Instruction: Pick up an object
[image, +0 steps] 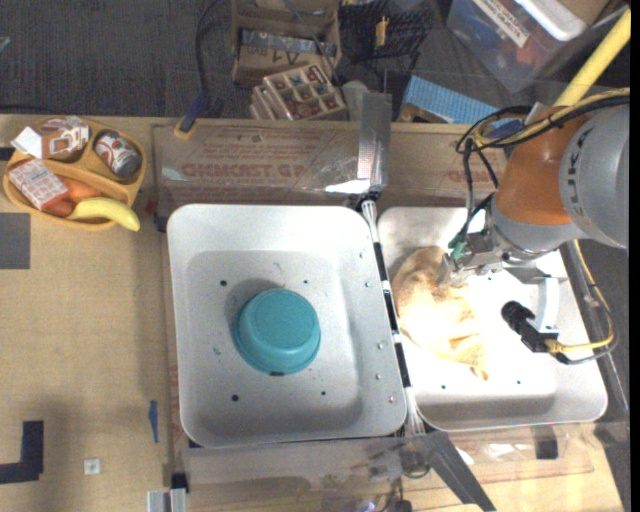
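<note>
Gripper (462, 268), fingers' state I cannot tell, sits at the upper-right edge of the pale cloth (437, 312), which stretches toward lower right.

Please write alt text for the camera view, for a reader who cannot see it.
A grey and orange robot arm reaches from the right into the right white bin, its gripper low over a pale crumpled cloth. The left white bin holds an upturned teal bowl.

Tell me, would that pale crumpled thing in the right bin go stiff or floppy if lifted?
Probably floppy: the pale cloth lies rumpled in soft folds. It looks light, so it may drape and drag. The gripper sits at its upper edge.
</note>
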